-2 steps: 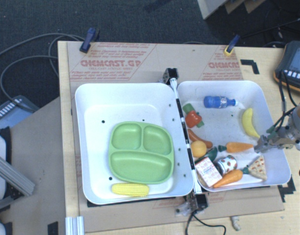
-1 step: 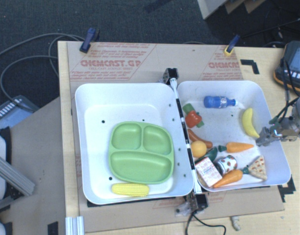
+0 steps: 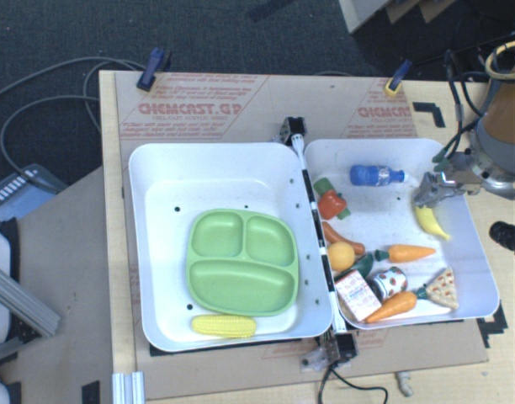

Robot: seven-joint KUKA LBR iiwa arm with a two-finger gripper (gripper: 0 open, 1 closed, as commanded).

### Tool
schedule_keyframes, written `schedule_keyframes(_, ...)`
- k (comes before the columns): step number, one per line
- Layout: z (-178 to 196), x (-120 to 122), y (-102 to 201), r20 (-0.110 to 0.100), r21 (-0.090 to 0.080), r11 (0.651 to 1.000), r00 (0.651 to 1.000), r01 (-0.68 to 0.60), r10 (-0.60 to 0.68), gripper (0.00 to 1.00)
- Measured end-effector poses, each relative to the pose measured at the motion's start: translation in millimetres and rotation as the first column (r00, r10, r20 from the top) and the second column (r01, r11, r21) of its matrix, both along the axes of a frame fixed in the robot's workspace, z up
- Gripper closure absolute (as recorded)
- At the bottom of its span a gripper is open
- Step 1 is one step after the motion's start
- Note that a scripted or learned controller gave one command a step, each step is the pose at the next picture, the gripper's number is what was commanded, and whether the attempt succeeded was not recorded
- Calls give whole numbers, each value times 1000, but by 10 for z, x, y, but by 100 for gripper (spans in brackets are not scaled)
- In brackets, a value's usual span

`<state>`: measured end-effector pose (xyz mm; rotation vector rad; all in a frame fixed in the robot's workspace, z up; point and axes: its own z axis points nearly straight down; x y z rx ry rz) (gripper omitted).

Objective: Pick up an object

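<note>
The right bin (image 3: 476, 251) holds a blue bottle (image 3: 374, 175), a yellow banana (image 3: 431, 221), a red pepper (image 3: 331, 204), two carrots (image 3: 411, 253) (image 3: 390, 306), a pizza slice (image 3: 443, 289), a small carton (image 3: 355, 293) and an orange fruit (image 3: 342, 254). My gripper (image 3: 429, 194) hangs at the bin's right side, just above the banana's upper end. Nothing shows between its fingers.
The left bin (image 3: 148, 225) carries a green divided plate (image 3: 241, 262) and a corn cob (image 3: 223, 326) near its front edge. Clamps (image 3: 152, 67) (image 3: 398, 77) sit on the board's back edge. Cables run at the upper right.
</note>
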<state>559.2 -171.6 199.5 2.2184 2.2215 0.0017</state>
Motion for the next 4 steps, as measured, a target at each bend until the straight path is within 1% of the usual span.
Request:
schedule_keyframes(1,-425,-507,127,-3,1,1000,1000,2,-2,100)
schedule_keyframes(2,-95,-570,-333,0,-2,1000,1000,2,-2,100)
schedule_keyframes(3,-362,-804,-217,-4,1,1000,1000,2,-1,100)
schedule_keyframes(4,-640,-804,-133,-4,2,1000,1000,2,-2,100)
